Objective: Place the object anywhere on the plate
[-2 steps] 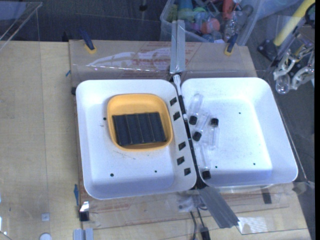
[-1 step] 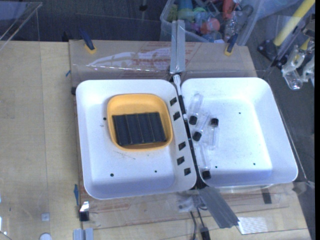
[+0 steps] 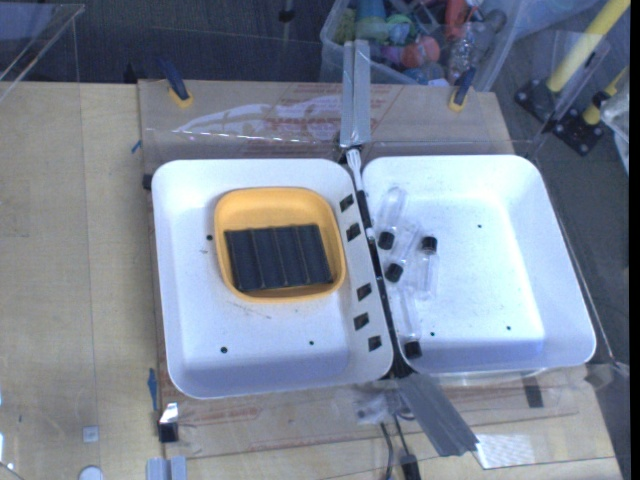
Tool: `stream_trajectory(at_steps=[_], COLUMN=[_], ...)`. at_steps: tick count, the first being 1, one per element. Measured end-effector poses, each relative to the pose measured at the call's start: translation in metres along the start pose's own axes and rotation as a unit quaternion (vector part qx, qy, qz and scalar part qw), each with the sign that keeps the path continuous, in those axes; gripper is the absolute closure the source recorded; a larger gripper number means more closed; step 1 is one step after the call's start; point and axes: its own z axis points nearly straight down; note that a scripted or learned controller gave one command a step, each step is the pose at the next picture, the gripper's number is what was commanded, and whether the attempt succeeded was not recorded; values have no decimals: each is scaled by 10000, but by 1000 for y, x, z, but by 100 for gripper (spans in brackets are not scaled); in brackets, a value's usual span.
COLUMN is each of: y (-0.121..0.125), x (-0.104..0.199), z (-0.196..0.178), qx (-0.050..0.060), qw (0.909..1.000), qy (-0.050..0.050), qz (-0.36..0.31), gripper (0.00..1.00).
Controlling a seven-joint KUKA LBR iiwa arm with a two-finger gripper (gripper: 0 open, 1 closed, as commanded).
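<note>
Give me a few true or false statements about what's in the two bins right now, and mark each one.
1. The yellow plate sits in the left bin. True.
2. A dark ridged block lies on the plate. True.
3. The clear vials lie on the plate. False: they are in the right bin, near the divider.
4. The plate is blue. False: it is yellow.
5. The vials have white caps. False: the caps are black.
</note>
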Motion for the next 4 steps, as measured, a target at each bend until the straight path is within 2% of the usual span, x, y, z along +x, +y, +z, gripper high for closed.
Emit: stream_trajectory(at_steps=[1, 2, 3, 4], y=[0, 1, 2, 1], x=[0, -5, -14, -10], z=[1, 1, 2, 2], qx=[-8, -15, -19, -25], qw=[9879, 9578, 8899, 7923], qy=[-4, -8, -2, -18], qz=[-1548, -2875, -4561, -6101], gripper=[100, 100, 100, 100])
